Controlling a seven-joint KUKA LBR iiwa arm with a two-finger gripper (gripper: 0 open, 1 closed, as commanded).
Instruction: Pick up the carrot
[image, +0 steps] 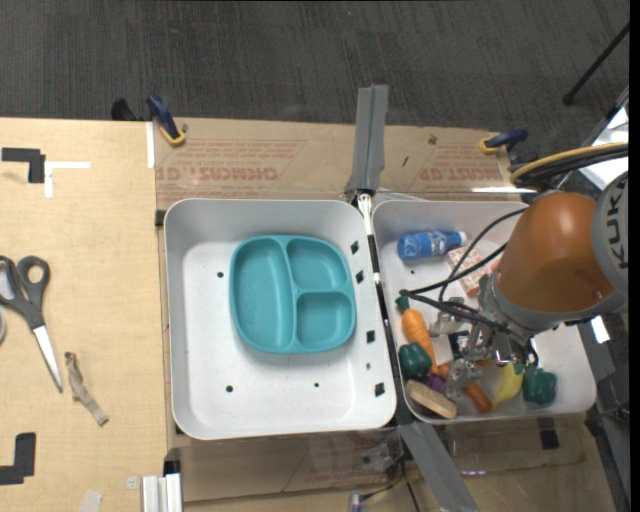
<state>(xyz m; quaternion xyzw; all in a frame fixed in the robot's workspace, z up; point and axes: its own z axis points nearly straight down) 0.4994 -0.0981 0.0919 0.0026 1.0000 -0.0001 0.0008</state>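
Carrot (416, 331) lying left of the fingers (468, 372), apart. Finger state: cannot tell (cluttered). Advise shifting left, aligning across the carrot's width, clear of neighbouring toys.

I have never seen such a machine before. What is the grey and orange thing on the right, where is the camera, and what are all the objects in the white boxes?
There is one picture, taken by a fixed camera above the bench, looking down at a slant.

The grey and orange shape is a robot arm reaching in from the right. Its end effector, the part meant for grasping, hangs low over the right bin. I cannot tell whether it holds anything.

The left bin holds a teal divided plate. The right bin holds toy food: an orange carrot, which the arm should pick up, a blue bottle, a green piece, a tan piece like bread, and a green pepper.

Outside the bins, scissors lie on the brown bench at far left.
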